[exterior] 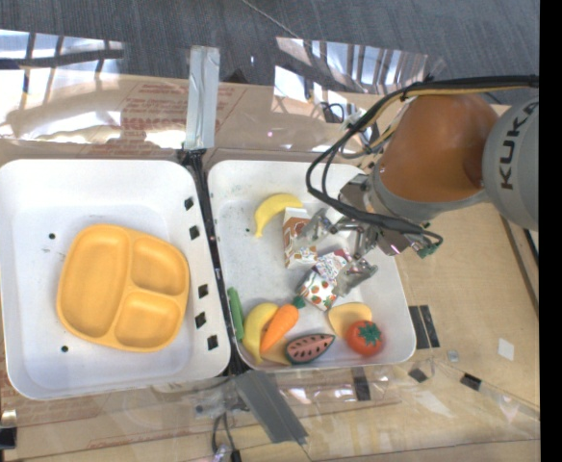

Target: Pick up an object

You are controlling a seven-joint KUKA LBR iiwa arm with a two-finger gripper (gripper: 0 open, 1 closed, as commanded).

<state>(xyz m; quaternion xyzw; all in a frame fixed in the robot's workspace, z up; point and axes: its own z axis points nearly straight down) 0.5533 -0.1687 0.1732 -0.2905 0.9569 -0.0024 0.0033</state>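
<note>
The right bin (247, 263) holds a banana (275, 210), two crinkled snack packets (298, 241) (321, 285), a carrot (279, 325), a watermelon slice (310, 346) and a tomato (364, 338). My gripper (344, 249) hangs low over the middle right of this bin, under the orange wrist band (433, 147). It is open, one finger (323, 222) beside the upper packet and the other (360, 273) by the lower packet. Nothing is lifted off the bin floor.
A yellow divided plate (122, 287) lies in the left bin (16, 258). Yellow fruit (256, 321) and a thin green piece (234, 308) sit along the right bin's front left. Black cables (334, 157) loop from the arm over the bin's back edge.
</note>
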